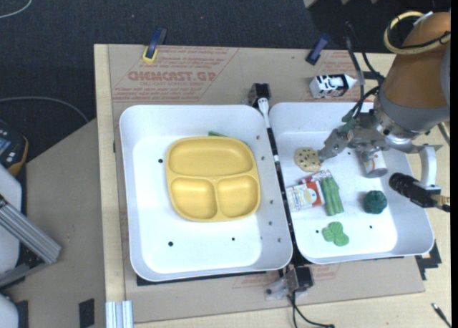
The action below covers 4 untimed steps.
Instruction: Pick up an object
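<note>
Found the claw [352, 149] low over the right bin [417, 239], just to the right of the cookie [307, 158] and not touching it. Could not tell whether wide or narrow, because of the slanted look from above and the mass of metal parts there. Saw nothing held in it. Followed the grey wrist up and to the right of the cookie, to the orange band [418, 58] of the arm.

Noted the cookie itself, round, pale with dark spots, lying flat on the bin floor near the left wall. Just below the cookie, found a red and white packet [303, 196], and touching the right side of that, a long green block [332, 196]. Further below the cookie, near the front rim, saw a light green lumpy piece [335, 233]. Down and well to the right of the cookie, saw a dark green round thing [374, 202], apart from all the others.

To the left of the cookie, across the two bin walls, found the left bin [136, 176] with a yellow divided plate [213, 177] at about its middle. Saw a small green edge [218, 134] behind the far rim of the plate; could not tell what kind of thing.

Above the cookie, outside the bins on the bench, noted a small black and white item [331, 84] and a blue clamp [318, 50].
</note>
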Tool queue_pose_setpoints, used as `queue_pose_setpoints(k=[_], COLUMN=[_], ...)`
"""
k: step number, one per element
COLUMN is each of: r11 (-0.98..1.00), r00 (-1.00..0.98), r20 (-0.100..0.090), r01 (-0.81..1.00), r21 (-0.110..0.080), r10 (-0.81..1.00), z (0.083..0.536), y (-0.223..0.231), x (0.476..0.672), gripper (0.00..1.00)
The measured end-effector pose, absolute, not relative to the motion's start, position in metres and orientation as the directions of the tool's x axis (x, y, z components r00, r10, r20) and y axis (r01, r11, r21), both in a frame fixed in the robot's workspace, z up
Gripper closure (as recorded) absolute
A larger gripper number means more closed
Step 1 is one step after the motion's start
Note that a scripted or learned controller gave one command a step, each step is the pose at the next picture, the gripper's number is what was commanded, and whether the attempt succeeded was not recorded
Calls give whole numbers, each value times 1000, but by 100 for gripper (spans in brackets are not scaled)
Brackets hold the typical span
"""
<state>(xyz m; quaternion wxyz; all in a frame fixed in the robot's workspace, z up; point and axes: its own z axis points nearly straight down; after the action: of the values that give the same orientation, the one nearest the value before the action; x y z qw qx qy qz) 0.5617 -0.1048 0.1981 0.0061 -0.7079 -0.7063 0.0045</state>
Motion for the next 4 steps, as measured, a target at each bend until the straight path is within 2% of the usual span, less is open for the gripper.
queue_pose_setpoints(k=[1,2,3,4], r11=[0,-1,0,0], r00=[0,1,0,0], r20=[1,2,2,2], r01=[1000,1000,1000,1000], r21=[-1,-5,-6,-5], r10=[1000,1000,1000,1000], z=[206,163,112,83], y=[-105,-105,-104,-104], x=[565,565,574,574], gripper=[0,0,0,0])
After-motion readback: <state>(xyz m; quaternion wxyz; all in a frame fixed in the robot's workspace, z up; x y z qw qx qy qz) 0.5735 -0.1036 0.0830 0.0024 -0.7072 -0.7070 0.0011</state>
